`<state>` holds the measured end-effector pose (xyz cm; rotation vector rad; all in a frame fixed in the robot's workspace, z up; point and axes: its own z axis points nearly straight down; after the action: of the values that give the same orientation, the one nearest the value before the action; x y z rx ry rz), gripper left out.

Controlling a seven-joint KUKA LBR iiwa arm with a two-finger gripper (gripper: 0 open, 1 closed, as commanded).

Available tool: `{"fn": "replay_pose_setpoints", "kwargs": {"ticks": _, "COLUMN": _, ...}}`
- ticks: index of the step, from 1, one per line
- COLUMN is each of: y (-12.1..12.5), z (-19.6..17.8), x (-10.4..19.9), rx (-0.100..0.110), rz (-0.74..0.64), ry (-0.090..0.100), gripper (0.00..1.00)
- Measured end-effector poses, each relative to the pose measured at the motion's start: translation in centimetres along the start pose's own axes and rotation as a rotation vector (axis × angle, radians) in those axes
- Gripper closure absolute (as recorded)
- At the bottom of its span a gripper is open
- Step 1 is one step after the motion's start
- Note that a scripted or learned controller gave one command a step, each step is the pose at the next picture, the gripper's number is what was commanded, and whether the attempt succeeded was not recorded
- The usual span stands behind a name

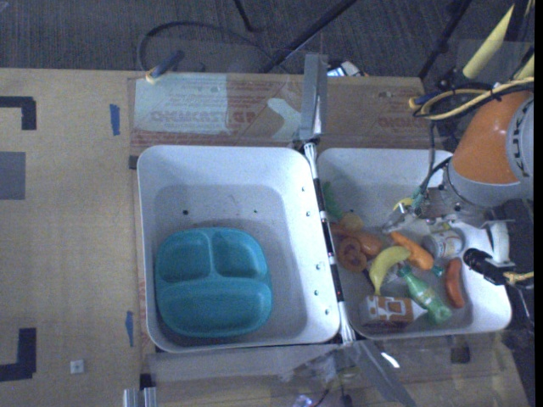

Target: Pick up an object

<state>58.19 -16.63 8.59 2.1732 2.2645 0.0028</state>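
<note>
The right bin (pixel 373 172) holds several toy foods heaped toward its front. Among them are a yellow banana (pixel 386 265), an orange carrot (pixel 413 250), a green bottle (pixel 426 295), a red sausage (pixel 456 283), a small carton (pixel 389 309), a silver can (pixel 443 244) and a brown ring-shaped piece (pixel 352 253). My gripper (pixel 411 214) hangs low over the right bin, just behind the carrot and the can, at the end of the grey arm with the orange band (pixel 488 147). Nothing can be seen held in it.
A teal divided plate (pixel 212 280) lies in the left bin (pixel 170 176). A green piece (pixel 331 202) rests against the wall between the bins. Cables and a black fitting (pixel 484 265) crowd the right bin's right rim.
</note>
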Motion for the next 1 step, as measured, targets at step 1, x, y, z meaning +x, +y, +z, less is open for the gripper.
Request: {"fn": "replay_pose_setpoints", "kwargs": {"ticks": 1, "y": 0.11, "z": -1.14, "x": -0.12, "rx": -0.005, "rz": 0.004, "ry": 0.0, "gripper": 1.0}}
